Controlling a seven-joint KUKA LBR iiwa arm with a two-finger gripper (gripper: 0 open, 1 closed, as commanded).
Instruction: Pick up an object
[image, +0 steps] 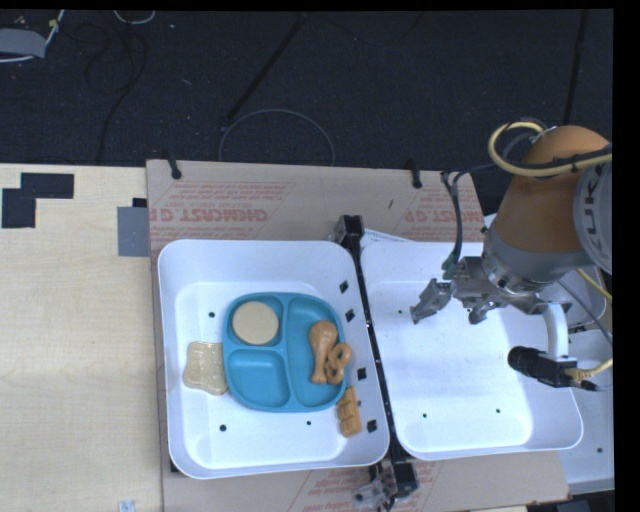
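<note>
My gripper (455, 306) hangs over the upper middle of the right bin (470, 420), open, with nothing between its fingers. The objects lie in the left bin (185, 270). A blue divided plate (262, 385) there holds a round tan biscuit (254, 322) and a brown pretzel-shaped piece (328, 351). A pale bread-like slice (205, 366) lies just left of the plate. Off the plate's lower right corner sits a small brown chunk (348, 412). All of these are well to the left of my gripper, across the divider.
A black divider rail (365, 330) runs between the two bins. A black cylindrical part with cables (540, 365) sticks out near the right bin's right wall. Brown cardboard (250, 205) lies under both bins, with a wooden bench top (70, 330) to the left.
</note>
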